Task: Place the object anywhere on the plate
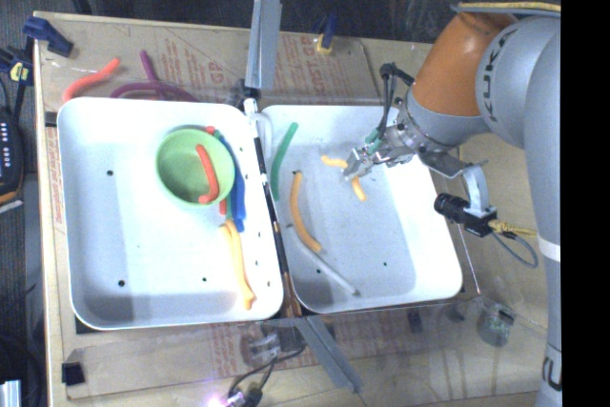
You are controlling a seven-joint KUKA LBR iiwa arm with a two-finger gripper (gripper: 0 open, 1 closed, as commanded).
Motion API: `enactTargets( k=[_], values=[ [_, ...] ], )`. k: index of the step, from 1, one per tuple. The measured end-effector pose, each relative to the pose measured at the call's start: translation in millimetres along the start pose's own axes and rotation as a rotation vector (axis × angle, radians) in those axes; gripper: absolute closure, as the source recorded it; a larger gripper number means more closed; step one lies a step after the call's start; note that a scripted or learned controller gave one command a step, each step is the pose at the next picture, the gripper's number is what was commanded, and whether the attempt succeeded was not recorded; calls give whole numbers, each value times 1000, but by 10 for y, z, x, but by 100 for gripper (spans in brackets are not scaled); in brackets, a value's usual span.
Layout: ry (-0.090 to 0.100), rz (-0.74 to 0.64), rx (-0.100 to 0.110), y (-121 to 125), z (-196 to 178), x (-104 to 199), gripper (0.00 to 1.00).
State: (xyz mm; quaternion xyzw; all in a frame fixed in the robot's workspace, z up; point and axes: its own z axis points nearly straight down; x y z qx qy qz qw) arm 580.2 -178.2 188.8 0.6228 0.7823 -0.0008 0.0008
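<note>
- A wooden bench [172, 62] is seen from above, bearing two shallow white bins: the left bin [105, 234] and the right bin [419, 243].
- A round green plate [186, 169] is set in the left bin, with a curved red strip [206, 165] already lying on it.
- The two-finger gripper [363, 161] is lowered into the right bin, just beside small yellow-orange pieces [334, 163]; whether it is parted or closed cannot be told.
- A long orange flexible strip [301, 214] and a green strip [282, 152] are left nearby.
- A miss is judged likely: such small, thin pieces could be pushed aside, or dropped over the divider before the plate is reached.
</note>
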Motion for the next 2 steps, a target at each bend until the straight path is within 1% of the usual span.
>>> enactTargets(
  k=[1, 2],
  values=[
    [1, -255, -1, 325, -1315, 206, 100],
    [1, -255, -1, 326, -1314, 206, 0]
  ],
)
